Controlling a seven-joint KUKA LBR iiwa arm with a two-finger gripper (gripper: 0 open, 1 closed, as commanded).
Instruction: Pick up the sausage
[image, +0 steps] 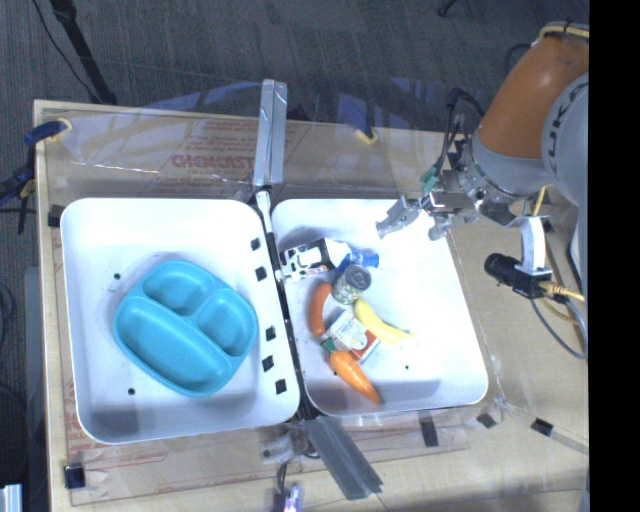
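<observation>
In the right bin (455, 300), an orange sausage (318, 306), partly tucked under a bottle (350, 283). Up above, near the back rim, the gripper (412, 216), fingers spread, holding nothing

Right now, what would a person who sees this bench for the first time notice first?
Probably the large turquoise plastic divided plate, lying alone in the left white bin. Next, the small heap in the right white bin: an orange sausage, a yellow banana and a carrot. The grey gripper hovers over that bin's far right corner.
</observation>
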